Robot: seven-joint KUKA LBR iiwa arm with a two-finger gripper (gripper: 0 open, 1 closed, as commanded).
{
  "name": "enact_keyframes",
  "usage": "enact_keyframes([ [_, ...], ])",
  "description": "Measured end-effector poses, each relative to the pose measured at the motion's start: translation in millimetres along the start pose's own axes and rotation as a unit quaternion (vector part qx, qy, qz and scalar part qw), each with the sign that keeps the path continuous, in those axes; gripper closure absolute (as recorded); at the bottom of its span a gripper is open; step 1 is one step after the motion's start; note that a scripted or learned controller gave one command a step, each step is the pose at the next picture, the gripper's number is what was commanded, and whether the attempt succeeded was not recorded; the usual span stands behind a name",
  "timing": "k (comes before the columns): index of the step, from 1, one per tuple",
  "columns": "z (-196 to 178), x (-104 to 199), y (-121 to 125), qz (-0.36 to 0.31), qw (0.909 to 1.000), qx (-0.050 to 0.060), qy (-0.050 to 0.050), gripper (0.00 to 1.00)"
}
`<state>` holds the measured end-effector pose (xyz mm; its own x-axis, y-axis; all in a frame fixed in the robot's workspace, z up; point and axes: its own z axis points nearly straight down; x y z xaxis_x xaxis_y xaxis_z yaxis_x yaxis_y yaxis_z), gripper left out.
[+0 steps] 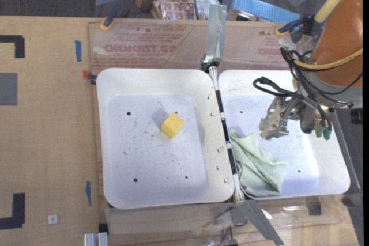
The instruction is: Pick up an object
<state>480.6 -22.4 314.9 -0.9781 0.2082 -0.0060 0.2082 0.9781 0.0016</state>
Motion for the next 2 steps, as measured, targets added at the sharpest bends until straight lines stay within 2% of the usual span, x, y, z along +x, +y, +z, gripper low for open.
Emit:
enact_keyframes([
  [1,-104.1,-2.3,-6.0,-0.146,0.9893,0.000,-0.002,1.00],
  [2,-104.1,-51.2,-90.6,-0.399,0.9168,0.001,-0.003,1.00],
])
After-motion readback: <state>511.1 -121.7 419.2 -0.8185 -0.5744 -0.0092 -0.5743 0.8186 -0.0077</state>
